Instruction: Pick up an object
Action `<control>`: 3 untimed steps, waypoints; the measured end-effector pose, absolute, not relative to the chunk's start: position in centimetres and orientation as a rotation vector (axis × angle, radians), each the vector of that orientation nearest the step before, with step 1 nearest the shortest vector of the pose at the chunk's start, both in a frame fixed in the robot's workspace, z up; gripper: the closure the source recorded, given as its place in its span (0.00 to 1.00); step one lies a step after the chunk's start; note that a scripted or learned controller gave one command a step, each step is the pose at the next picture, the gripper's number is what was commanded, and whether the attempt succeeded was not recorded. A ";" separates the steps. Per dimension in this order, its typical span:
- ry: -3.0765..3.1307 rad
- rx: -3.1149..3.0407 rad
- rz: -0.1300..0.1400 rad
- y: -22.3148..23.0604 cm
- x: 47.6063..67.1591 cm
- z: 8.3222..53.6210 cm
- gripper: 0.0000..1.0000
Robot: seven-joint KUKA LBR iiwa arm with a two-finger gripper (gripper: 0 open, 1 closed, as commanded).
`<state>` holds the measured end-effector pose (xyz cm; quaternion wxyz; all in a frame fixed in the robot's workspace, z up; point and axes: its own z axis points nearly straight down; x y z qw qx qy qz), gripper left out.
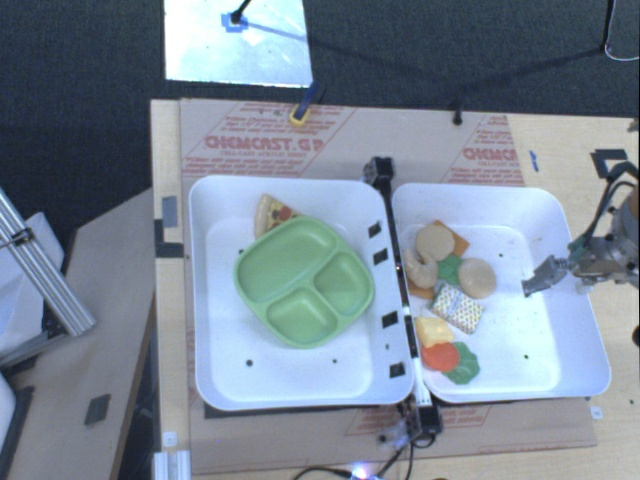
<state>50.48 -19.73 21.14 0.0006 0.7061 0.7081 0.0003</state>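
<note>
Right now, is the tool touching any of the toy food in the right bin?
Apart. The camera view shows bare white bin floor between the tool and the nearest piece, the round tan one.

A robotics test lab, seen from above: two shallow white bins sit side by side on a bench lined with brown printed protective sheeting and ringed by dark carpet. A grey robot arm reaches in from the right, cables trail across the floor, an aluminium frame stands at left, and a square metal plate lies beyond the bench. Toy food and a green divided plate fill the bins as test props
</note>
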 end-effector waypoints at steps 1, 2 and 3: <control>2.223 2.221 0.000 -20.1 50.9 15.1 0.00; 2.222 2.218 0.002 -20.2 52.0 10.2 0.00; 2.223 2.219 0.000 -20.2 52.1 8.4 0.00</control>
